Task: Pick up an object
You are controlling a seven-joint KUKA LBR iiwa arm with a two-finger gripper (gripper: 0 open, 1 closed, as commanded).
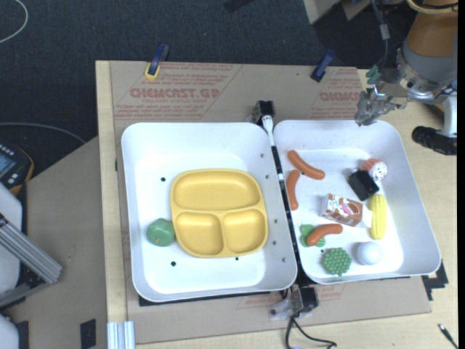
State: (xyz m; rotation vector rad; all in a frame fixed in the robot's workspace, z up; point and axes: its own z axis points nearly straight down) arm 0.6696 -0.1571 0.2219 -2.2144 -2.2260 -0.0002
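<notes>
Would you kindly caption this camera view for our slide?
Gripper above right bin of toy food; yellow tray in left bin.

Dark carpet floor (109, 20) surrounds a brown cardboard-topped bench (218, 86).

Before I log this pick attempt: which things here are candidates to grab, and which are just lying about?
Candidates, right bin: sausages, corn, white ball, green bumpy ball, packet, black block. Left bin: green ball, yellow tray.

Lying about: clamps, cardboard sheet.

We see the arm (429, 27) cut off at the upper right edge; the gripper (372, 111) is too small to read
</notes>
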